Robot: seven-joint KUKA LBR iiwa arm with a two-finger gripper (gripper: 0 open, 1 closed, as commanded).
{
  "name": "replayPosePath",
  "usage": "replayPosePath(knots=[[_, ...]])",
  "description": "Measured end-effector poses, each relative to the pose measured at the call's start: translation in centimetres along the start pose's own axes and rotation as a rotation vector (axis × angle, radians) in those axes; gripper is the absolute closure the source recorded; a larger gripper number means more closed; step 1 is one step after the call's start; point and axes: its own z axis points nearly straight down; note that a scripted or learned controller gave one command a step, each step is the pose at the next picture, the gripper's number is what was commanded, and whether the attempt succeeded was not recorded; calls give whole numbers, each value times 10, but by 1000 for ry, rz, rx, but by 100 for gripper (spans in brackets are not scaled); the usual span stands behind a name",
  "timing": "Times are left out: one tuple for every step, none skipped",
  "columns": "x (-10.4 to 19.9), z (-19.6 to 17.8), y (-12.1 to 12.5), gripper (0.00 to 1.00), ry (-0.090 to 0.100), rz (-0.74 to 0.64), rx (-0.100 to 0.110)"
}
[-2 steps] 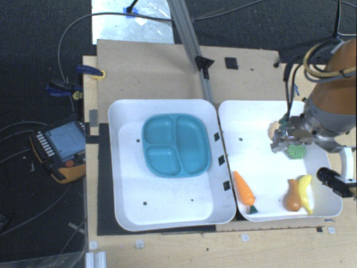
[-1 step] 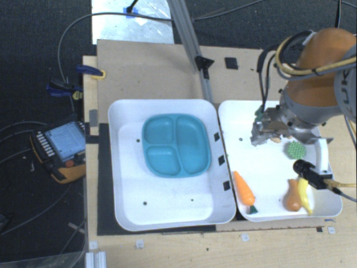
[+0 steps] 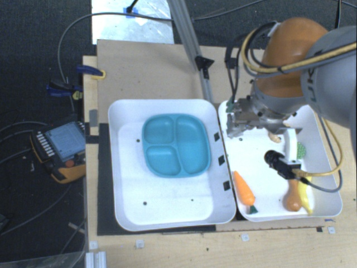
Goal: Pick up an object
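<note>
The orange plastic toy carrot (image 3: 244, 189) lies at seven o'clock in the right white bin (image 3: 329, 205). Likely light, rigid, slippery; grip mid-body. The gripper (image 3: 237, 128) hangs above; finger state indeterminable.

Bright, even light; slightly soft focus

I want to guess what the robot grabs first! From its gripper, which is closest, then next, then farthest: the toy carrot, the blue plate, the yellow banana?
Measured from the gripper in the camera view:
1. Toy carrot, right bin, just below the gripper.
2. Blue plate, left bin, across the divide.
3. Yellow banana, right bin's lower right corner.
</note>
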Motion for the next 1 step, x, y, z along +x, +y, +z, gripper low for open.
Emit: replayPosePath(knots=[[52,2,9,100,0,0,1]])
